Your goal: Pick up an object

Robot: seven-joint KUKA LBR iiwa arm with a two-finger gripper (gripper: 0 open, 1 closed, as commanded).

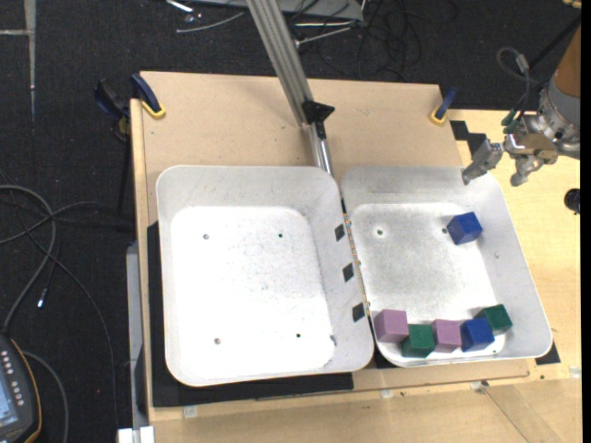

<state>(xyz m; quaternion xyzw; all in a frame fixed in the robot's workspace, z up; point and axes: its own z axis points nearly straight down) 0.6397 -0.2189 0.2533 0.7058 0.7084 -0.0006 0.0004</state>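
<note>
Six small cubes in right white bin [517,275]; two-finger gripper [503,166] spread open, empty, upper right of frame.
Best target: lone blue cube [464,228] mid-right, standing clear; descend straight, straddle evenly.

bins [185,192]: white plastic, speckled | bench [240,118]: matt wood board | tool [503,164]: bare metal

Bright, even light from overhead around my claw [500,165]. Off to its left both white bins [249,275] glare nearly washed out, with thin soft shadows under their rims. The floor beyond the surface [240,123] stays dark. Everything's slightly soft and grainy.
</note>
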